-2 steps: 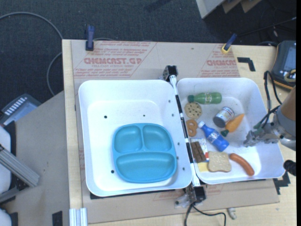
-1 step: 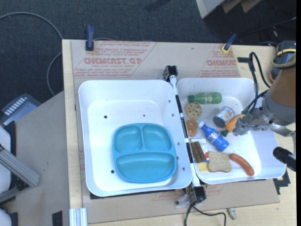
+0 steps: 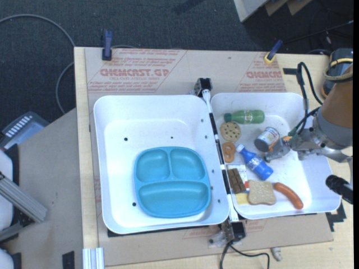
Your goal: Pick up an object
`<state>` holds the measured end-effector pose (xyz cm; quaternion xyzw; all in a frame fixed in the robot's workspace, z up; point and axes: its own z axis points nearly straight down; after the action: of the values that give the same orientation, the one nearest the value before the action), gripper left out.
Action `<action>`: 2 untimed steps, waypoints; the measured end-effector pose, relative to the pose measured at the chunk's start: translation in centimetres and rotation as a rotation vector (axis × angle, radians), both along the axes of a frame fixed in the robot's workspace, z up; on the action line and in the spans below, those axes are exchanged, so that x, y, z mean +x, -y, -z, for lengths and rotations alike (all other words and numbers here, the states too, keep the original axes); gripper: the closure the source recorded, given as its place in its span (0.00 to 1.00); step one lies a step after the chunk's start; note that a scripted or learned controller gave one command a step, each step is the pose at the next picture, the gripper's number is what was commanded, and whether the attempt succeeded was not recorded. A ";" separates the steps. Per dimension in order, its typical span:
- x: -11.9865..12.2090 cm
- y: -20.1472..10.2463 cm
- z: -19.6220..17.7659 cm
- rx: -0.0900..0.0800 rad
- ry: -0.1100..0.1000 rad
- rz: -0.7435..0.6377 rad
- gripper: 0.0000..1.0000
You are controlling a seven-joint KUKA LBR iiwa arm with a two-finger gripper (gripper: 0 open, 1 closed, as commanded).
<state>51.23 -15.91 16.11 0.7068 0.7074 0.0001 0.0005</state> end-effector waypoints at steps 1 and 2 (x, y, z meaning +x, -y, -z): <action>8.1 -4.2 7.7 0.001 -0.001 -0.001 0.00; 2.0 -5.1 7.7 0.001 -0.002 0.001 0.00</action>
<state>53.25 -10.83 8.44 0.7073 0.7069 -0.0004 -0.0007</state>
